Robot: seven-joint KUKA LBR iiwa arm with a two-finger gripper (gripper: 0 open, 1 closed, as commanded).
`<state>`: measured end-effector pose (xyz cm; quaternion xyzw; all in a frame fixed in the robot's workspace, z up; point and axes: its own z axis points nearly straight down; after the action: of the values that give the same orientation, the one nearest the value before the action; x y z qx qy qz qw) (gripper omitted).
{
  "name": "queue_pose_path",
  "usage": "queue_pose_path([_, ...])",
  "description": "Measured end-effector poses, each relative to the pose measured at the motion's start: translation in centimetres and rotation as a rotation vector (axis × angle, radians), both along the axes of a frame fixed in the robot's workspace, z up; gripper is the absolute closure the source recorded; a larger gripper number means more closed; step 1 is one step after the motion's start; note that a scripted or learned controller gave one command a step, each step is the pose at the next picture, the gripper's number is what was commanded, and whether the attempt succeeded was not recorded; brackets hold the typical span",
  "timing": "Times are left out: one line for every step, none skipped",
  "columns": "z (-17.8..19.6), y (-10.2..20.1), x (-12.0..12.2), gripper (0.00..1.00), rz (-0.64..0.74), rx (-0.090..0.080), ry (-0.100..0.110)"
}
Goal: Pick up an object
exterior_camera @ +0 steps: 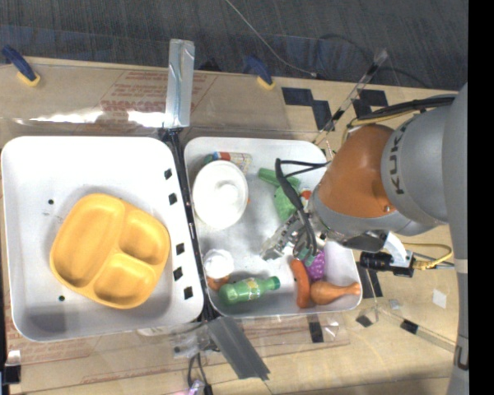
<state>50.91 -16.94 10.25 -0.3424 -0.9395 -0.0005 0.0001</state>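
Note:
My gripper (pixel 285 242) is down inside the right bin (pixel 255 148), near its middle, under the grey arm with its orange band (pixel 354 183). Just right of and below the gripper lie a purple grape bunch (pixel 316 264) and an orange carrot (pixel 301 281). A brown drumstick (pixel 336 290) lies against the bin's lower right corner. Along the front wall rests a green bottle (pixel 249 289) on its side. A white bowl (pixel 221 192) stands at the bin's left, and a green toy (pixel 278 192) lies partly under the arm.
The left bin (pixel 33 159) holds a yellow divided plate (pixel 109 249). A small white cup (pixel 218 263) and a flat packet (pixel 230 159) also sit in the right bin. Black cables (pixel 292 179) loop above the gripper. Cardboard and tape surround both bins.

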Motion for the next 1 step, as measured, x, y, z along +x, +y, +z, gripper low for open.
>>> queue_pose_path([10.73, 0.69, 8.17, 1.00, 0.164, -0.004, -0.008])
